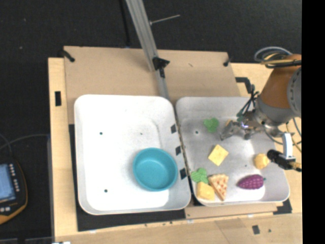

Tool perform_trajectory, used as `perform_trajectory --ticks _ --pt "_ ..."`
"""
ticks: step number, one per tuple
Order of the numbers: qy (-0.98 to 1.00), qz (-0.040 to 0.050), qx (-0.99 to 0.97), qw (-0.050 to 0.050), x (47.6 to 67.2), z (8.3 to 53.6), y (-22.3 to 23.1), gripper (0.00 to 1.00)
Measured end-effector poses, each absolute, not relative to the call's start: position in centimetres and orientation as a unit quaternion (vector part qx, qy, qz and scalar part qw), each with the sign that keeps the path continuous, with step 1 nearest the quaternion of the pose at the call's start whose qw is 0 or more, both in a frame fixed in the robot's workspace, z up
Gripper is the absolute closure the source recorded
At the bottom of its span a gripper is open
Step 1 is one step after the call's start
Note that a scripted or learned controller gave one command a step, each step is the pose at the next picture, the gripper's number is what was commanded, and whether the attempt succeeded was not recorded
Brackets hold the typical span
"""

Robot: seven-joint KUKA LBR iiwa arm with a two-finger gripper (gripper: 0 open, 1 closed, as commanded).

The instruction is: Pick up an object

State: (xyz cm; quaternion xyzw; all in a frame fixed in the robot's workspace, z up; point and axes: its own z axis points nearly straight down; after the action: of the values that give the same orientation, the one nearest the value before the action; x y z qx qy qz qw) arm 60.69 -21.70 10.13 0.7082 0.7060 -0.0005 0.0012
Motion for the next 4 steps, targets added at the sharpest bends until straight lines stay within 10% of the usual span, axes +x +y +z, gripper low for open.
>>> perform_trajectory --ticks 1,4 --pt "0.705 0.0008 0.709 0.003 60.8 11.3 -21.8 1.00" --pt "0.708 0.0014 0.706 0.003 60.2 25.4 -22.1 1.00"
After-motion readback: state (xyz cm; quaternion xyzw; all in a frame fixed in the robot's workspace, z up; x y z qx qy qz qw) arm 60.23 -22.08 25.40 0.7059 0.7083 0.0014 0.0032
